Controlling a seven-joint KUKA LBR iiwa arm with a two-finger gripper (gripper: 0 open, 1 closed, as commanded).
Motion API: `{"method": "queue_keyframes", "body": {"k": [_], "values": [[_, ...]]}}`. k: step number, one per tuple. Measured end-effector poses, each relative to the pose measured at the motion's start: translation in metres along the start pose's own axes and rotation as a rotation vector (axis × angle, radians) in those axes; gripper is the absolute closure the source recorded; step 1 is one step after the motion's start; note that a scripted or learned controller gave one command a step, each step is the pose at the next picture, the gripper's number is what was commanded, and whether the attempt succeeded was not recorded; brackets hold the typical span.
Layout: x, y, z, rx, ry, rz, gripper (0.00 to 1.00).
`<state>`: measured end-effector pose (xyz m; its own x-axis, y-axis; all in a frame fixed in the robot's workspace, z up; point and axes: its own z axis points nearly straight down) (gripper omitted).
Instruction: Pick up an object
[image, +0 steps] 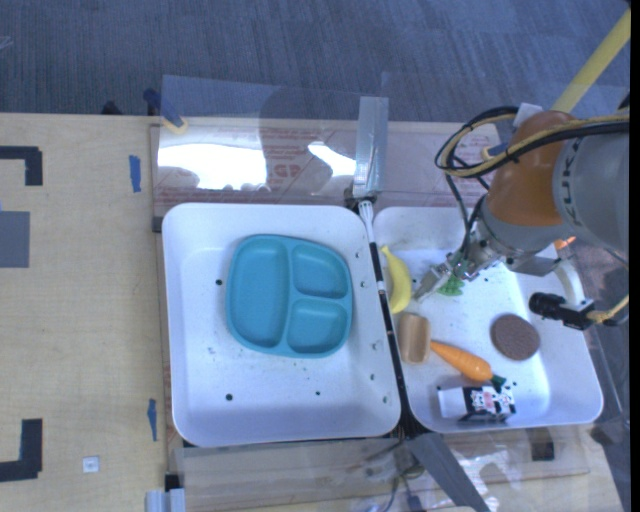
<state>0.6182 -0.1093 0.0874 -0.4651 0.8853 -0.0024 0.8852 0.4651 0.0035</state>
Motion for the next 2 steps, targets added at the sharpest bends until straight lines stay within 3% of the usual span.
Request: {"method": "queue_keyframes", "body": {"k": [1,2], "values": [[-0.001,0.001,-0.012,-0.006,-0.002,0.001,1.0],[0.045,0.081,-0.1,-0.003,0.0,0.244,1.0]]}}
